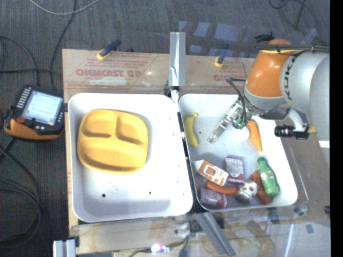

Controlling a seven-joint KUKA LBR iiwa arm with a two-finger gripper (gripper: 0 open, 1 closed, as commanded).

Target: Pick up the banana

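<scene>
Though crowded, banana (190,129) in right bin (289,167)

Arm (300,84) comes in from about 3 o'clock, big grey body with that orange band (268,74) bulging out at the wrist. From there the gripper (214,138) sticks out slanted down toward roughly 8 o'clock, long and skinny, metal looking. Tip hangs low and angled, not straight down. Can't really make out the tip from here.
</scene>
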